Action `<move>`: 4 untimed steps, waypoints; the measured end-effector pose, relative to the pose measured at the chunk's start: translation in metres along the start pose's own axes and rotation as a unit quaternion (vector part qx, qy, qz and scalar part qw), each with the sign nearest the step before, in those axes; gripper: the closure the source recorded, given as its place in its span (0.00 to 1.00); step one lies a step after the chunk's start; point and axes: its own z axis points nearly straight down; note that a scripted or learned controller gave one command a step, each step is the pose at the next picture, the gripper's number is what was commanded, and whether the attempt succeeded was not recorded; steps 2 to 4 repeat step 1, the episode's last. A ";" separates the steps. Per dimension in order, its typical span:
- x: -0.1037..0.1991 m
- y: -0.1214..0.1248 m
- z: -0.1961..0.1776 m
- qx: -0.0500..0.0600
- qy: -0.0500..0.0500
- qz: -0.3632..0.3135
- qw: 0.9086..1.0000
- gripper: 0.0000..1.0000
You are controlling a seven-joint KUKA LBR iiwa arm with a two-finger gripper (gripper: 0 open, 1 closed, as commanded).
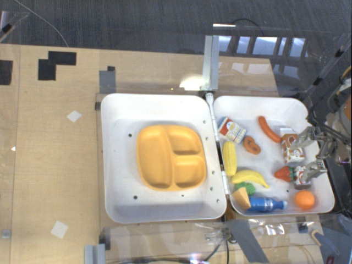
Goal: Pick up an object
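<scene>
The tool (pixel 313 152) reaches in from the right over the right-hand bin's right side, its two metal fingers (pixel 316 170) spread wide apart, one up near the bin's middle height and one lower. Between and just left of them stands a small brown-and-white carton (pixel 291 149); the fingers are near it, but whether either one touches it I cannot tell, and nothing is plainly clamped.

The table (pixel 49 147) is pale wood, with black squares (pixel 55 64) marked at its upper left. On it sit two shallow white bins side by side. The left bin (pixel 121 202) holds a yellow divided tray (pixel 170 157), lying flat near its middle, with one long compartment and two smaller ones.

The right bin (pixel 286 104) carries the small things. A banana (pixel 250 177) lies in its lower middle, with a corn cob (pixel 230 157) upright along the left wall just above it. A blue bottle (pixel 266 204) lies on its side along the bottom edge, beside a yellow wedge (pixel 241 197) with something green (pixel 250 188) just behind it. A red sausage (pixel 269 129) lies tilted in the upper part. A white carton with red and blue print (pixel 231 130) sits at the upper left, and a small brown pretzel-like piece (pixel 252 144) lies just right of it. An orange (pixel 304 200) rests in the lower right corner. A red-orange piece (pixel 283 174) lies just below the brown-and-white carton, near the lower finger.
</scene>
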 end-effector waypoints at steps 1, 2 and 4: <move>-0.019 -0.006 0.112 -0.001 0.004 0.086 0.996 0.00; -0.019 -0.006 0.112 -0.001 0.004 0.086 0.996 0.00; -0.019 -0.006 0.112 -0.001 0.004 0.086 0.996 0.00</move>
